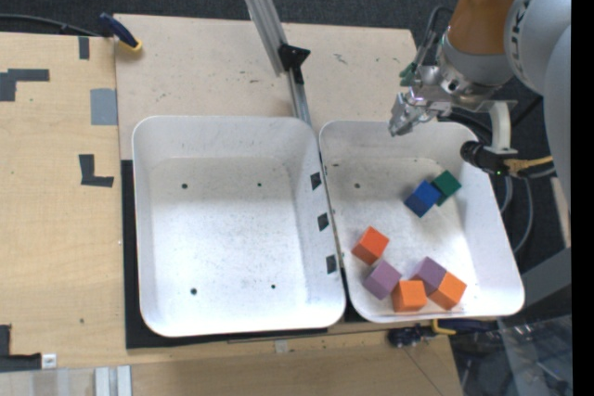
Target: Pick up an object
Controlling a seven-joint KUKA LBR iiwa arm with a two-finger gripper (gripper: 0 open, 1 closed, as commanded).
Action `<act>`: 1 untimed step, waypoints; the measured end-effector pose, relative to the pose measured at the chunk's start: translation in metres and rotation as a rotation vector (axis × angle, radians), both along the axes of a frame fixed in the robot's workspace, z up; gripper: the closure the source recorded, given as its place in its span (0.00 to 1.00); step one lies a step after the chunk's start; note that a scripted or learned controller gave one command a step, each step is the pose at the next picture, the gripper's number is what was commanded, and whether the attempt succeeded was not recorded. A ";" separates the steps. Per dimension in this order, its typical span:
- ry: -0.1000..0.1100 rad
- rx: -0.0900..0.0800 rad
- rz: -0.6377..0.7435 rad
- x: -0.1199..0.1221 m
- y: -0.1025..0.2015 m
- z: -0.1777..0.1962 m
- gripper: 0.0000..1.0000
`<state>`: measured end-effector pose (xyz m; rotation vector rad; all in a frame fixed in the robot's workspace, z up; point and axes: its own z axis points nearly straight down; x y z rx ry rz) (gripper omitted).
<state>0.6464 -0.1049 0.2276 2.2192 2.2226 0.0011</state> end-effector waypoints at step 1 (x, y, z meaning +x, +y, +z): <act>0.003 0.001 0.004 -0.023 0.053 -0.009 1.00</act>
